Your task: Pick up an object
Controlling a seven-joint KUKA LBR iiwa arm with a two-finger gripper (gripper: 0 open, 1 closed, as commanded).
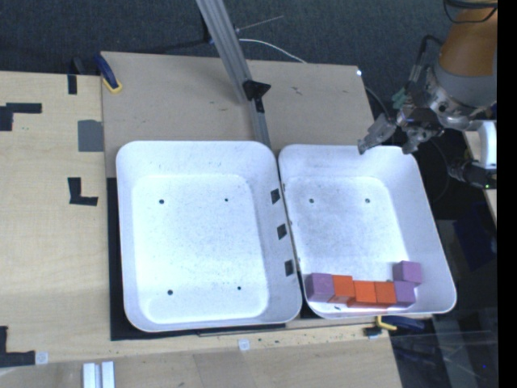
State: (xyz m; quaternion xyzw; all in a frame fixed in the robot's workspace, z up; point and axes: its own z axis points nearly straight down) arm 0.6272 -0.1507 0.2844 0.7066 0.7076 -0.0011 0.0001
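— Down and to the left of the claw (386,138), what sits in the right bin (424,208)?

— A row of small blocks, matte and square-edged, pressed against the near wall. A purple block (321,285) lies at the left end, then two orange blocks (365,291), then a purple pair (406,281) stacked at the right end. All of them touch their neighbours and lie well apart from the claw.

— And the bins themselves?

— Both are shallow white plastic with rounded corners and speckled floors, each with a few dark dots. The left bin (129,217) lies farther left of the claw, its rim touching the right bin's rim. Three small dark tabs sit along that seam.

— What about the worktop (48,241)?

— Pale wood grain, with black tape marks far to the left. A grey metal rail (229,45) slants down toward the seam between the bins.

— Anything hard to read?

— The claw is dark, small and blurred against the bin's far right corner, so I cannot tell how wide its fingers stand, and nothing shows between them. The arm (466,51) is cut off at the upper right edge.

— Its pose?

— The orange band sits above a grey wrist, and the claw points down and left, just over the right bin's far rim.
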